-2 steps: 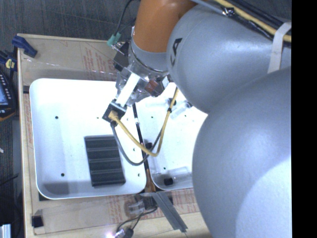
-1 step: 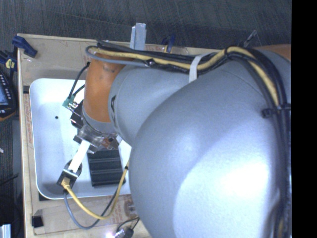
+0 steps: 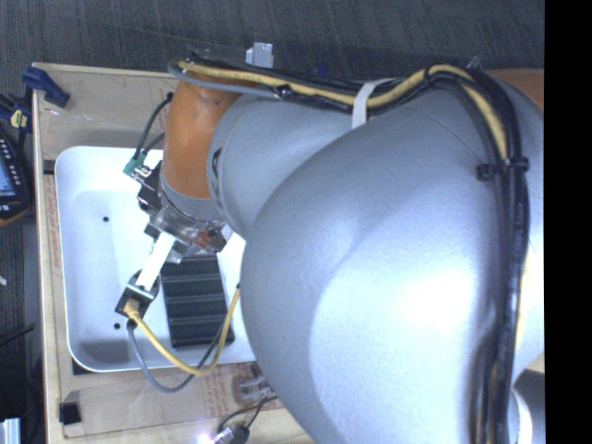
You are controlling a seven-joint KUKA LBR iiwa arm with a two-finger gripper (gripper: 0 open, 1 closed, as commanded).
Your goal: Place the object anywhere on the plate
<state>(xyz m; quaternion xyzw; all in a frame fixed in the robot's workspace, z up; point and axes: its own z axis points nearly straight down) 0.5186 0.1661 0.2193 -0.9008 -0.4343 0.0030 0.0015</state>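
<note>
Seemingly claw [image 3: 190,299] low in bin [image 3: 83,202], object hidden

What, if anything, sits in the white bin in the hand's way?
Nothing visible does: the hand hangs over the left bin, above its white floor. The grey arm covers the view's right side, so anything beneath it can't be judged.
</note>
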